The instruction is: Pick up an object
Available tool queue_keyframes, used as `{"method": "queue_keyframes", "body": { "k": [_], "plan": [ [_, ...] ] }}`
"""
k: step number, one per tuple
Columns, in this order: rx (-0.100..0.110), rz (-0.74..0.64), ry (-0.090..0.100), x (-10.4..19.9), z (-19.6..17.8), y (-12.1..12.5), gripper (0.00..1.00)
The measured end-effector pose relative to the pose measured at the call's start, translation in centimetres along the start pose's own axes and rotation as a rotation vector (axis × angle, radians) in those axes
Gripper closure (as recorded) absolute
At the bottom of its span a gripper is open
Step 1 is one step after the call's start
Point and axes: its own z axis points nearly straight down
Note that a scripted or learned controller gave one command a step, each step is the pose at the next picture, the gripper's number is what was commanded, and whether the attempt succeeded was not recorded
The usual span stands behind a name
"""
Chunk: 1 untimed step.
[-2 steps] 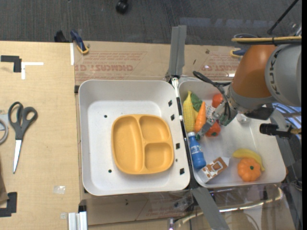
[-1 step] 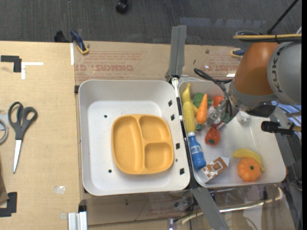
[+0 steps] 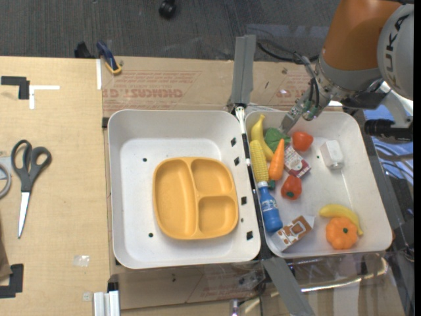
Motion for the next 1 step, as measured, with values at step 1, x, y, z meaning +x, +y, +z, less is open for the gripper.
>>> {"method": "queue_keyframes", "body": {
  "k": [1],
  "plan": [
    [0.004, 0.399, 0.003, 4.47, -0.75, -3.48, 1.0]
  ]
}}
